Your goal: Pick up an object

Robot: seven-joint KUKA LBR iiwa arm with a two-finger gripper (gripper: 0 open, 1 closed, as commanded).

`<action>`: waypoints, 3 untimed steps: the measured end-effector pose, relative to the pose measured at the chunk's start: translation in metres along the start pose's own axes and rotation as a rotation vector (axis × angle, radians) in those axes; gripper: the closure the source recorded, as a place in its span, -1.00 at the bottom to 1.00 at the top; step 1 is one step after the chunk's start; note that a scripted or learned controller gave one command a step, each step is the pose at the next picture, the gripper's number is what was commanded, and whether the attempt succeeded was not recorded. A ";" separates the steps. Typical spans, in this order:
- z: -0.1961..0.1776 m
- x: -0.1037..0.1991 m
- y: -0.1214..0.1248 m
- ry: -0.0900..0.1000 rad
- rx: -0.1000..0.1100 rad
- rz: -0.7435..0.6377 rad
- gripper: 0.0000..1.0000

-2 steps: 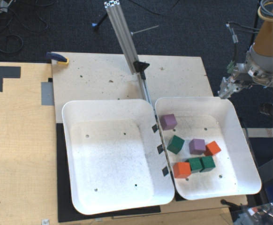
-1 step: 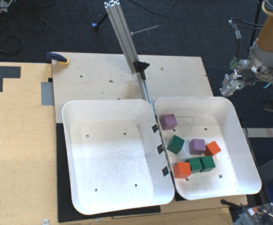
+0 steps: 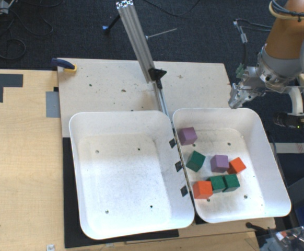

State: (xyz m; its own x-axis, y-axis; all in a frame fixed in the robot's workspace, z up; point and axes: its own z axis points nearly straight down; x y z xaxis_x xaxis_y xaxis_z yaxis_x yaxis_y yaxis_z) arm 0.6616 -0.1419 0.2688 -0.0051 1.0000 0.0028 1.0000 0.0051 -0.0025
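- gripper point(image 3: 237, 97) hangs at the far right corner of the right bin point(image 3: 267, 140), about over its rim; nothing seen between its tips; whether the jaws stand wide or narrow cannot be told from this slant view
- arm point(image 3: 285, 41) comes in from the right, orange band above the wrist, tool pointing down and a bit left
- step in hand, judged: approach, nothing picked yet; all blocks lie loose on the bin floor
- nearest block to the jaws is the purple block point(image 3: 187, 136), near the divider side, well apart from the gripper and nearer the camera-left; it stands alone, so likely the easiest target
- second purple block point(image 3: 219, 163) touches or sits just beside the orange block point(image 3: 237, 165); green block point(image 3: 196, 161) is free, tilted corner-on
- front cluster: orange block by the divider point(image 3: 202, 189) just beside two green blocks point(image 3: 224, 183); tight, risky for the fingers
- to do it well, judged: move in over a lone block, line the jaws with its flat faces, come straight down, keep off the bin wall
- left bin point(image 3: 89, 135) holds no blocks
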 end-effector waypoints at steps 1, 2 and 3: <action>0.019 0.053 -0.007 0.000 0.002 0.001 1.00; 0.017 0.103 -0.009 0.000 0.002 0.001 1.00; 0.030 0.153 -0.031 0.000 0.004 0.001 1.00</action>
State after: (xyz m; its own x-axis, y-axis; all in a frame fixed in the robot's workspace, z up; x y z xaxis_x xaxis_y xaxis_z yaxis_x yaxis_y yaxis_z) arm 0.6301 0.0106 0.2397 -0.0040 1.0000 0.0023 1.0000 0.0040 -0.0063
